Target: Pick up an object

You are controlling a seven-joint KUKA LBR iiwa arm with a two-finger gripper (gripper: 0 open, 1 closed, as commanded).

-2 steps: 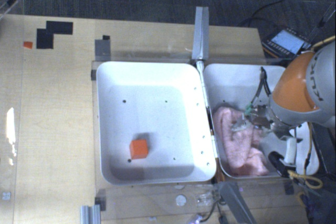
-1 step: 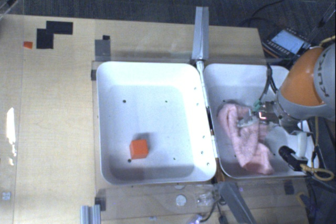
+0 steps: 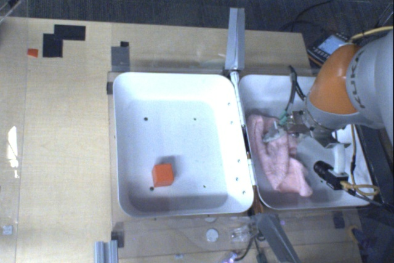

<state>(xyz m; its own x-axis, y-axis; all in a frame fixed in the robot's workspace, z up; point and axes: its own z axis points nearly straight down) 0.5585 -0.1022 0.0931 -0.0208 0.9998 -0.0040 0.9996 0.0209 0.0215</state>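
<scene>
A soft pink cloth (image 3: 281, 157) lies in the right bin (image 3: 271, 90). The pincer (image 3: 280, 130) is down on the cloth's top part, and I cannot tell if it is wide or closed. A small orange block (image 3: 163, 175) sits in the left bin (image 3: 172, 86), near its front edge, well apart from the cloth.
</scene>
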